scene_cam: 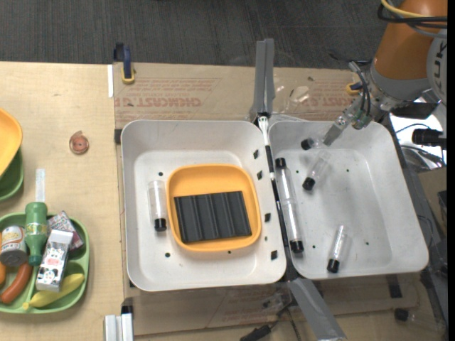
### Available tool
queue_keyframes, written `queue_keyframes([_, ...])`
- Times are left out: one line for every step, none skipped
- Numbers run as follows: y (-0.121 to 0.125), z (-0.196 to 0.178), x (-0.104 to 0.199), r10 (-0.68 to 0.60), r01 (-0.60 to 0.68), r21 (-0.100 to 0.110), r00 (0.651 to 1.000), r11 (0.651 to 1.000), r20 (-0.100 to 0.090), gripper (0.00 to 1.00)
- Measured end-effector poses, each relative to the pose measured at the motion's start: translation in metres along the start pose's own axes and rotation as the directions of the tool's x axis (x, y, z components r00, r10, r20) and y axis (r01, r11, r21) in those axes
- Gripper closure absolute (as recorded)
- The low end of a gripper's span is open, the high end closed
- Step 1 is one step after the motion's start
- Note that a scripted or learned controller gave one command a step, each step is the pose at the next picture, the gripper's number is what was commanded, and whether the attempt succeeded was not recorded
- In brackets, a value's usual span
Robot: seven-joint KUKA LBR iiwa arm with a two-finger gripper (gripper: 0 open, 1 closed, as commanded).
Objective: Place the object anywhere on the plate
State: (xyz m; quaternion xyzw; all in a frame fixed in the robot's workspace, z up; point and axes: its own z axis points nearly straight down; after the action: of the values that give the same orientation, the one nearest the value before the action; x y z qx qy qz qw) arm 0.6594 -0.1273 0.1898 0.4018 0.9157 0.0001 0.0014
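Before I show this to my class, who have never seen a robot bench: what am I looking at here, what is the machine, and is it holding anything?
This is one camera fixed above a bench, looking down at a slant. The grey machine with the orange band at the right is a robot arm; its gripper hangs over the back of the right bin. I cannot tell if it holds anything. Two shallow white bins sit side by side. The left bin holds an orange plate with a dark ribbed insert, and a clear tube beside it. In the right bin lie several clear tubes with black caps, such as one near the front. Toy food on a green plate sits far left.
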Motion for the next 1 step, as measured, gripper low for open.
queue_keyframes([-0.0206, -0.0067, -0.0171, -0.08, 0.08, 0.0, 0.997, 0.997, 0.001, 1.0])
